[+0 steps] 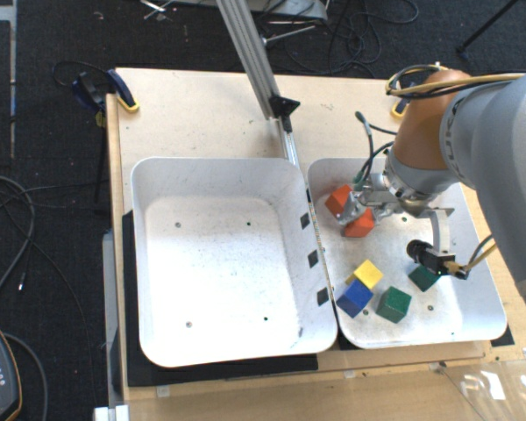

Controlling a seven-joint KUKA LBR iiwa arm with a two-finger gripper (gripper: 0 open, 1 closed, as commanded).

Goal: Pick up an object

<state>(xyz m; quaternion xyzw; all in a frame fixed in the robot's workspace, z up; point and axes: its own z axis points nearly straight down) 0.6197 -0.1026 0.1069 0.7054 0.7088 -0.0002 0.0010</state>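
- Nearest the camera, the bench's [245, 388] front edge runs under two shallow white bins set side by side: the left bin [158, 261] and the right bin [473, 318].
- All the loose objects lie in the right bin, six blocks by count: one blue, one yellow, two green, two orange-red.
- The blue block [354, 299] sits closest to the front, touching the yellow block [367, 275] just behind it.
- One green block [393, 304] lies just right of the blue one; a second, darker green block [422, 278] lies farther right, beside a black fitting [418, 252] that hangs from the arm on a bracket.
- Farther back, the two orange-red blocks sit near the bin's left wall: one [359, 225] lower, one [337, 202] higher and to the left.
- The gripper [361, 210] is down among these two orange-red blocks, its metal tip right against the lower one. Whether its fingers are spread or closed cannot be told, nor whether either block is between them.
- Above the gripper the orange band [421, 130] and grey arm [495, 139] reach in from the right.
- Beyond the bins, a slanted aluminium rail [245, 42] ends in a black bracket at the seam between them.
- At the bench's far left corner lies a blue-and-yellow clamp [114, 90].
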